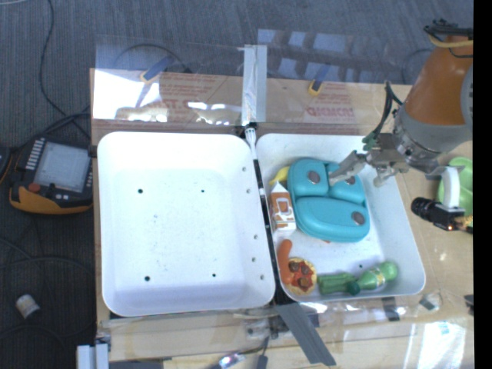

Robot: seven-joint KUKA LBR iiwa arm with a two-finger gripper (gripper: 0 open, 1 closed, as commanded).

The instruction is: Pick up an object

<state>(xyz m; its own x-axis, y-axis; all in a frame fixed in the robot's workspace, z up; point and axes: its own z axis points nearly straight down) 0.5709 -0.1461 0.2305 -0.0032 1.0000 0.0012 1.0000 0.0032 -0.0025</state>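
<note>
Nothing lifted yet | pincer (pixel 347 170) fingers spread, nothing between them, poised at the teal toy (pixel 330 200) lying in the right bin (pixel 400 229) | descent, grasp and lift remain

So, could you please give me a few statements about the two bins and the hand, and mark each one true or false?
1. The teal toy lies in the right bin. True.
2. The green bottle lies in the left bin. False: it lies near the front of the right bin.
3. The hand is over the right bin, by the teal toy's upper edge. True.
4. The arm reaches in from the left of the view. False: it comes in from the right.
</note>
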